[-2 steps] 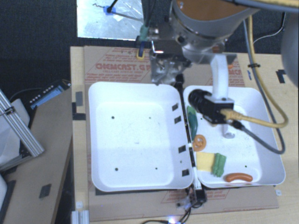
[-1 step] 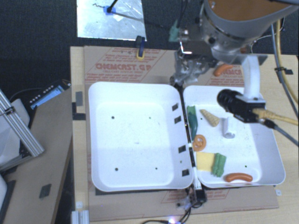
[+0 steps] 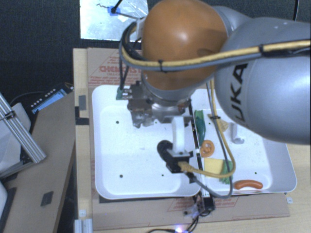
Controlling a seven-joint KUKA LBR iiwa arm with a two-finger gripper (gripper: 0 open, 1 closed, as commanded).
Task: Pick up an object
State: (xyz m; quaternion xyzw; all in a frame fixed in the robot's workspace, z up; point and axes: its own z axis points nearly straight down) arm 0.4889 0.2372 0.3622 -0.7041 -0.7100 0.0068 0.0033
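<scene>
My gripper point(image 3: 139, 118) hangs over the back part of the left bin point(image 3: 121, 149), under the arm's big orange band, and nothing shows beneath it. The loose objects lie in the right bin point(image 3: 272, 164): a green strip point(image 3: 199, 123) by the divider, an orange round piece point(image 3: 208, 148), a yellow block point(image 3: 214, 166), a red-orange sausage shape point(image 3: 249, 184) at the front, and a small pale cylinder point(image 3: 236, 133). The arm hides much of the right bin's back half.
Both bins rest on a cardboard sheet point(image 3: 104, 69). A metal rail frame point(image 3: 19, 135) and a dark device with a blue strip point(image 3: 48, 98) stand left of the bench. A shiny foil sheet point(image 3: 104, 13) lies behind the bins.
</scene>
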